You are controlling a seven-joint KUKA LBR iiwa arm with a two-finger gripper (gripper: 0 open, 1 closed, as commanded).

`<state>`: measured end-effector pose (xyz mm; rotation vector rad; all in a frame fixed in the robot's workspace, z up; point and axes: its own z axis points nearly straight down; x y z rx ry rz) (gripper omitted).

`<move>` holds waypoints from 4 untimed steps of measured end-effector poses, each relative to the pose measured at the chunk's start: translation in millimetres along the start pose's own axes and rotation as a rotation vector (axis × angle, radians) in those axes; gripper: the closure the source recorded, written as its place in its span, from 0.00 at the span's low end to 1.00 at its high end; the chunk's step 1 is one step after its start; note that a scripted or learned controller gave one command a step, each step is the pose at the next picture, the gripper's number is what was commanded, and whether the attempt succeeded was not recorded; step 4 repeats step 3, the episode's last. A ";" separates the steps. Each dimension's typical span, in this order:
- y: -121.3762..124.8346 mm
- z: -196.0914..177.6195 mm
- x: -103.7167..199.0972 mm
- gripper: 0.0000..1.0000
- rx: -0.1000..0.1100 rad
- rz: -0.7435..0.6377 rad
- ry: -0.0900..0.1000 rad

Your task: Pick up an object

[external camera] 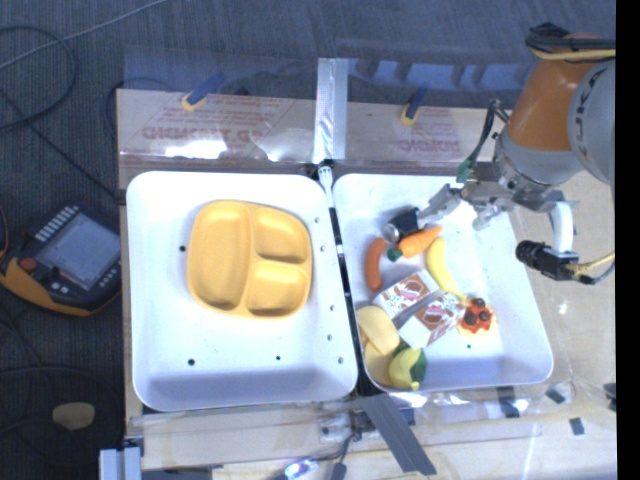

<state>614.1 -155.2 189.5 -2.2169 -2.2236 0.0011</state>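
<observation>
At your far left a pendant (68, 260) lies on the dark floor, well apart from the bench; next comes the left bin (150, 368), and in it a yellow tray (250, 258) with three compartments, set a little above the bin's middle. Just past the rim where the bins meet, the right bin (520, 353) holds the clutter: a small carrot (374, 264) stands nearly upright near the left wall; below it a pale yellow piece (376, 330) and a lemon (404, 367) sit in the lower left corner, touching; a red-and-white packet (420, 304) lies between them and the banana (439, 266); a second carrot (417, 242) lies slantwise above the banana, its thick end toward the gripper; an orange-red flower-like toy (478, 316) rests right of the packet. The gripper (405, 224) sits low over the bin's upper middle, just beside that slanted carrot; you cannot tell how it is set. Furthest right, the arm (560, 108) reaches in.
</observation>
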 end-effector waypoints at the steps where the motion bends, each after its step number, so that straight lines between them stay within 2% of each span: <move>1: 13.7 90.1 -2.5 0.00 -0.003 -0.070 0.000; 2: 13.8 81.8 -0.8 1.00 -0.002 -0.071 0.002; 3: 47.1 -21.0 42.7 1.00 -0.001 0.050 -0.004; 4: 47.1 -21.0 42.7 1.00 -0.001 0.050 -0.004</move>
